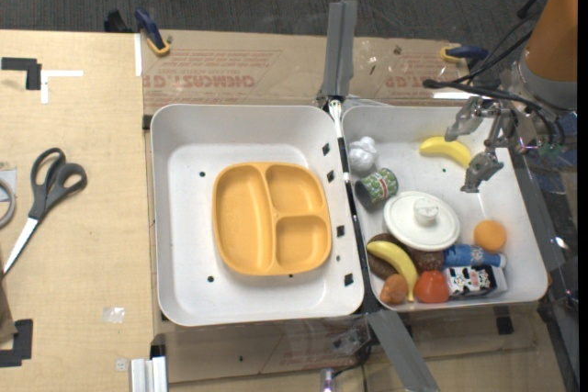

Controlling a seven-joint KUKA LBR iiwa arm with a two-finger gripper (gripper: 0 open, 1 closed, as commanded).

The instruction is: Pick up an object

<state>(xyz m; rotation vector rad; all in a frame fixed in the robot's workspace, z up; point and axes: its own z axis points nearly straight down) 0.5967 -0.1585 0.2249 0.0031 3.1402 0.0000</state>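
Observation:
My gripper (478, 145) hangs over the back right of the right bin (528, 225), fingers apart and nothing between them. A small yellow banana (445, 150) lies just left of the fingertips. Below it sit a white lidded pot (422, 219), an orange ball (490, 235), a larger banana (395, 260), a red tomato-like item (431, 287), a blue and white carton (475, 275), a green can (378, 185) and a grey rounded object (362, 155).
The left bin (179, 225) holds a yellow divided plate (272, 218). Scissors (44, 193) lie on the bench at the left. A grey bar (339, 50) runs along the seam between the bins. Cables hang by the arm at the right.

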